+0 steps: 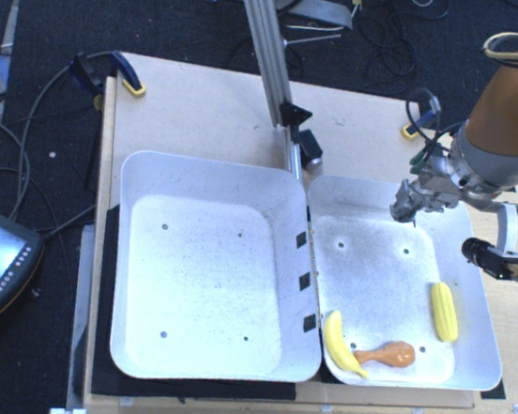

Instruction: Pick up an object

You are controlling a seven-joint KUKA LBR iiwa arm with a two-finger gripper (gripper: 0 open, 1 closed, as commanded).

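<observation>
Going left to right, the left bin on the surface offers me nothing to grasp; its white floor shows bare. All my candidates sit in the right bin, along its near and right sides. First comes the banana, lying against the left wall near the front corner. Touching its lower end is the orange drumstick-shaped toy, its thin handle pointing at the banana. Well apart from both, by the right wall, lies the corn cob.

My end effector hangs over the far part of the right bin, with nothing in it as far as I can see; whether it is spread or closed I cannot tell, since it is small and seen from above.

I judge all three to be light plastic toys, stiff and rather slick. The corn looks the easiest: it lies alone, and I would take it across its middle. The banana's curve and the wall beside it would crowd me.
</observation>
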